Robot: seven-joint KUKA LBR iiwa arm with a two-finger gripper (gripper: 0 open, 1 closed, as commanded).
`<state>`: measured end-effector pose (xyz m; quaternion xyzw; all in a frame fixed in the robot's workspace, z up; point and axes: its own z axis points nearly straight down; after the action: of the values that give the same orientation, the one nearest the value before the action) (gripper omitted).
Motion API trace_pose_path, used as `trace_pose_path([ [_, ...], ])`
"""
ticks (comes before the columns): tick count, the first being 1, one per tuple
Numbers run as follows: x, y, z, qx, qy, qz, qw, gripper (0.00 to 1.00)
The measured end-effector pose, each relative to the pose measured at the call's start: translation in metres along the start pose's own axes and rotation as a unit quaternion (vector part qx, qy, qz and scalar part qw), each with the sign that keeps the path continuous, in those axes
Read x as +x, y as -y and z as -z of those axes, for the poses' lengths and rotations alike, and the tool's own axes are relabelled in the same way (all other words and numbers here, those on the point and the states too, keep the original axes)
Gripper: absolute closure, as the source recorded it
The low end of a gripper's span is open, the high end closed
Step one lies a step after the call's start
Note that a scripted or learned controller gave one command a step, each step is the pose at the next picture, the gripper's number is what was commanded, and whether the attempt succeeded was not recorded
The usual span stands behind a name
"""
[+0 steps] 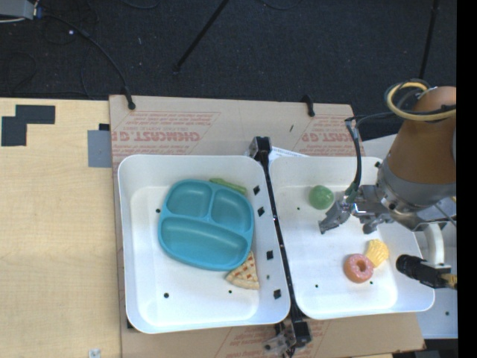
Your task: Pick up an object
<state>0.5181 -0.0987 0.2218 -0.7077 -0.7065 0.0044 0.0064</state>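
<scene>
A light wooden bench top (52, 222) fills the left and lower part of the camera view, with dark markers at its left edge. A sheet of brown printed cardboard (223, 129) lies on it, beneath 2 shallow white bins set side by side. Behind the bench the floor is black, crossed by loose cables (89, 28).

The left bin (141, 289) holds a teal divided plate (207, 224); a toy pizza slice (244, 274) shows at the plate's lower right edge and something green shows at its upper edge.

The right bin (328, 289) holds 3 small toys: a green ball (321, 197) near the upper middle, a pink-frosted doughnut (358, 268) lower right, and a yellow corn piece (377, 252) touching the doughnut's upper right.

The arm's orange band (421, 148) hangs over the bin's right side. The gripper (337, 218) sits just right of and below the green ball, with nothing visible between its fingers; whether it is spread or closed cannot be told.
</scene>
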Motion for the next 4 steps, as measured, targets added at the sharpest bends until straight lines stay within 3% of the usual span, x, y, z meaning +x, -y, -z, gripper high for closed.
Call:
trace_pose_path([
  [1,0.0,-0.002,0.005,-0.005,0.001,0.001,1.0,0.0],
  [3,0.005,-0.006,-0.107,-0.003,0.0,0.001,1.0,0.0],
  [4,0.006,-0.006,-0.135,-0.005,0.001,0.0,1.0,0.0],
])
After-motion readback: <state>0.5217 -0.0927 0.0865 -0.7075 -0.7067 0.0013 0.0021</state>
